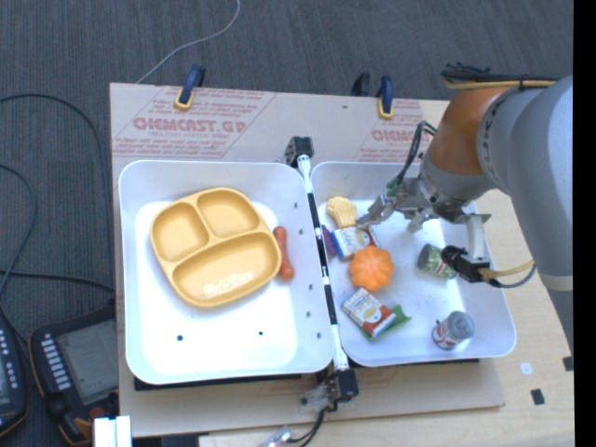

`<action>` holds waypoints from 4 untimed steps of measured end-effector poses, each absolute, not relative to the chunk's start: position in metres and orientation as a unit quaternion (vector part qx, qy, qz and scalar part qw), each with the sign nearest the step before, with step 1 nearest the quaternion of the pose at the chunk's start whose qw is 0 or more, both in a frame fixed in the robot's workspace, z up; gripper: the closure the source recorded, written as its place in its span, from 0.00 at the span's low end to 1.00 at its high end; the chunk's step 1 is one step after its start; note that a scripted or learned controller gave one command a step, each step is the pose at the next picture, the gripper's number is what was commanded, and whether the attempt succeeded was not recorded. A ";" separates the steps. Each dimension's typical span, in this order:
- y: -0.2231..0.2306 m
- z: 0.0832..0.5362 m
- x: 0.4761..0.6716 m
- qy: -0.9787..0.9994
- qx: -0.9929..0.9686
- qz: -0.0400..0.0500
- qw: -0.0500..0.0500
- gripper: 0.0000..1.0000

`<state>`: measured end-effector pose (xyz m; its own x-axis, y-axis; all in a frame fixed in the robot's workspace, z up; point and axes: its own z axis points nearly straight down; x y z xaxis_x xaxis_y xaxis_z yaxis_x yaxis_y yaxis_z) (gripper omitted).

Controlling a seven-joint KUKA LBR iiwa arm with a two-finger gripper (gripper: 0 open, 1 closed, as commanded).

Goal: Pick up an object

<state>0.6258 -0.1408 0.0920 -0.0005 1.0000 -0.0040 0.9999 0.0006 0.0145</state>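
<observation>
Nearest me in the right bin (494,338) lay a small can (453,330) and a snack packet (373,313), then the orange (372,268). Beyond it my gripper (396,212) hovered, jaws spread, pinching nothing. The yellow tray (212,245) sat in the left bin (140,343).

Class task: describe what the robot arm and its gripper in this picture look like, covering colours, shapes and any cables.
The arm is thick, rounded and grey, with an orange band above the wrist. Thin dark cables run along the wrist. The gripper is a small metal-and-black part ending in slim fingers.
</observation>
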 end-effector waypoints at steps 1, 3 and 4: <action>-0.107 0.093 0.591 0.706 0.708 0.005 0.009 0.00; -0.095 0.105 0.527 0.707 0.707 0.010 0.009 1.00; -0.096 0.105 0.527 0.707 0.707 0.009 0.010 0.00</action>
<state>0.5271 -0.0956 0.1048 0.0011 1.0000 -0.0003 0.9996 -0.0011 0.0269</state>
